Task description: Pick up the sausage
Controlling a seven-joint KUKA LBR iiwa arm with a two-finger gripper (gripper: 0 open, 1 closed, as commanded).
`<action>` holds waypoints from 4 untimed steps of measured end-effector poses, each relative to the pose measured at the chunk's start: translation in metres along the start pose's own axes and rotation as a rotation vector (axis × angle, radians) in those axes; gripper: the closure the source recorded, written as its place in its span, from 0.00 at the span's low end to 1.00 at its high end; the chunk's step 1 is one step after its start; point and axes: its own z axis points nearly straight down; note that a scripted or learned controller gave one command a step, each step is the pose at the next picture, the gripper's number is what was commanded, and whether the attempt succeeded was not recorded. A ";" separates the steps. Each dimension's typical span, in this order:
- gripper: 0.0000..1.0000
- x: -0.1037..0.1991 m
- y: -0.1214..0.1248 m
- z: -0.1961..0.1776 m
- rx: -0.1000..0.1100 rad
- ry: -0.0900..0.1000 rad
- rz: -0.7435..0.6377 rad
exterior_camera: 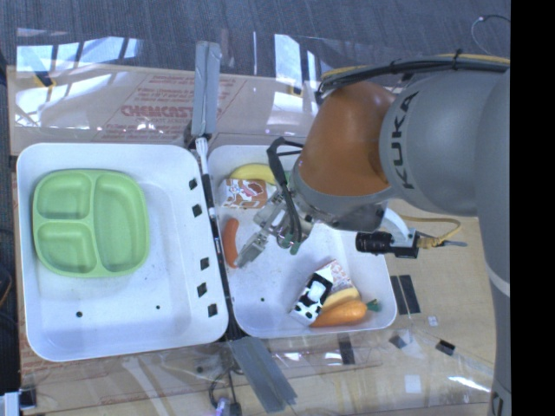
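Claw [260, 243] hovers beside sausage [231, 241] — approach step; finger spread unclear — next: lower astride it, then close.

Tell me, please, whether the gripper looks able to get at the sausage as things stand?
Probably yes. The sausage lies bare beside the right bin's left wall, with the gripper right next to it. That wall could crowd one finger.
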 end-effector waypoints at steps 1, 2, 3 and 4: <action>0.00 -0.033 -0.041 0.093 0.000 0.002 -0.049; 1.00 -0.033 -0.041 0.082 0.000 0.002 -0.053; 1.00 -0.064 0.042 -0.045 -0.003 -0.004 0.103; 1.00 -0.050 0.104 -0.017 -0.001 -0.003 0.323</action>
